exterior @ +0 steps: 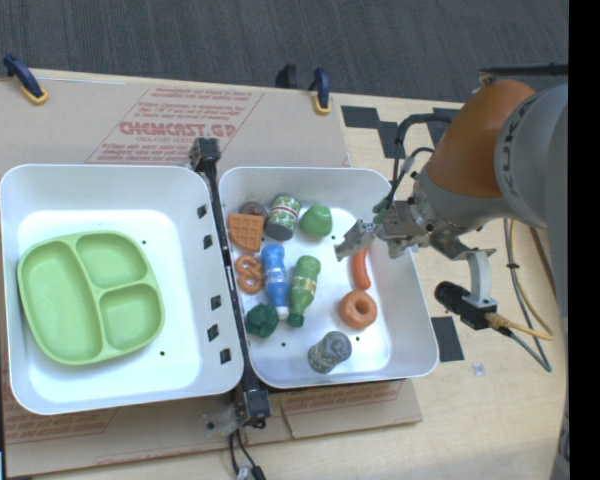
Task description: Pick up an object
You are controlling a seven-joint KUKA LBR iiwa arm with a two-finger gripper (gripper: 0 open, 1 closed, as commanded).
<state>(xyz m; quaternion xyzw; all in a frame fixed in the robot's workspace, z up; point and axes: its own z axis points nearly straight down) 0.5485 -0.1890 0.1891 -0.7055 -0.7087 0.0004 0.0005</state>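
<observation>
The sausage [361, 267], a small red-orange toy, lies in the right bin [412, 313] near its right wall, about halfway between the far and near edges. Its long axis runs nearly from the far edge toward the near edge, with a slight tilt; the upper end points toward the gripper [362, 237]. The gripper is just above this upper end, and the fingers are spread apart with nothing between them. If they touch the sausage, I cannot tell.

Just beside the lower end of the sausage lies an orange donut [358, 310]. A grey can [330, 352] lies near the near edge. In the middle of the bin a blue bottle [274, 275] and a green bottle [303, 288] lie side by side; their labels are too small to read.

The left bin [180, 363] carries a green divided plate [90, 295]. Behind both bins the cardboard sheet [100, 118] has red print; the big word seems to be "CHEMCAST", the smaller lines are not readable.
</observation>
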